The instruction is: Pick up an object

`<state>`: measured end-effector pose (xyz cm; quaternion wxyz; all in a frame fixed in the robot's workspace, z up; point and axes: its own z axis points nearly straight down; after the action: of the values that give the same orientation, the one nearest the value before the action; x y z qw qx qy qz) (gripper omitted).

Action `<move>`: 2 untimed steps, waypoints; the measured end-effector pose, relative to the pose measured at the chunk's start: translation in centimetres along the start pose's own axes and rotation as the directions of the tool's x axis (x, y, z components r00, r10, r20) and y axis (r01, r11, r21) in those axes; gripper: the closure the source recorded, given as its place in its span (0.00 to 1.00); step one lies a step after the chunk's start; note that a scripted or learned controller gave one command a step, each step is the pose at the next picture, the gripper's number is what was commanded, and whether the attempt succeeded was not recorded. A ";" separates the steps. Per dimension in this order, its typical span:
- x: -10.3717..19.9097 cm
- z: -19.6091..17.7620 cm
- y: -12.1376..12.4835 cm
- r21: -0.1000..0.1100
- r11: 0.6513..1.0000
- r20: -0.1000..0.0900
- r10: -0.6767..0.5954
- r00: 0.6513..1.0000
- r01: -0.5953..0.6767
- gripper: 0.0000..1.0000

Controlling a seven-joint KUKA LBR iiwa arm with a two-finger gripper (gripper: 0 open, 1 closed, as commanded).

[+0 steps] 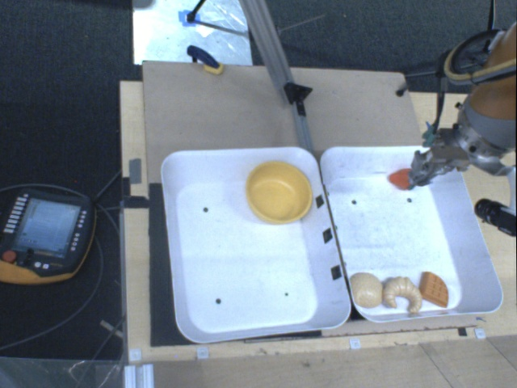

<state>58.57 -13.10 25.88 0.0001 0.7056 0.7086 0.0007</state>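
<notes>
Camera view: gripper (420,176) grip unclear, over right bin (477,241) on carpeted floor (65,71)

Arm: grey, reaches in from the right side of the camera view, its upper part cut off by the top right corner.
Band: orange, sits above the wrist at the far right.
Wrist: grey and rounded, angled down and leftward.
Pincer (419,176): dark, points down and to the left at the end of the wrist, low over the far right part of the bench.
Pincer state: too small and dark to read.
</notes>
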 end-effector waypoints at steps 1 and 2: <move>5.4 0.8 1.4 0.000 1.000 0.000 -0.001 1.000 0.001 1.00; 10.7 0.2 1.8 0.000 1.000 0.000 -0.001 1.000 0.001 1.00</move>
<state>60.36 -2.37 25.70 -0.0001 0.7054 0.7088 0.0008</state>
